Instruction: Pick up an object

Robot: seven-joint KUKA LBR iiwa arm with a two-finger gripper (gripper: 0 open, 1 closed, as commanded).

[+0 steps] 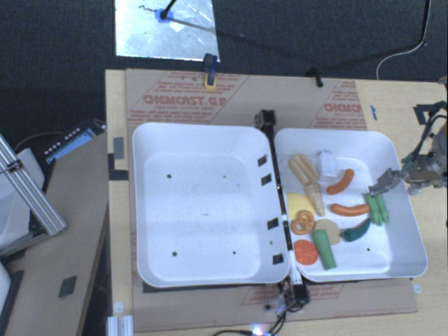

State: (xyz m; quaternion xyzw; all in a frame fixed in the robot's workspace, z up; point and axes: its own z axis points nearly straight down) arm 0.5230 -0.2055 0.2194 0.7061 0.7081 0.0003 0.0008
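Observation:
The right bin (402,247) holds several toy foods. Among them are a tan corn cob (306,168), a white piece (327,163), two orange sausages (341,181) (349,209), a yellow wedge (299,203), a pretzel (303,222), a red slice (305,252), a green cucumber (324,249), a dark green pepper (355,231) and a light green bean bunch (376,208). My gripper (387,181) reaches in from the right, over the bin's right rim. It hangs just above the bean bunch and right of the upper sausage. Nothing visible is held.
The left bin (150,187) lies beside the right one, with black clips (266,180) along the shared wall. Both rest on cardboard (182,93). At the back stand a yellow-and-blue clamp (210,72) and a shiny sheet (166,19).

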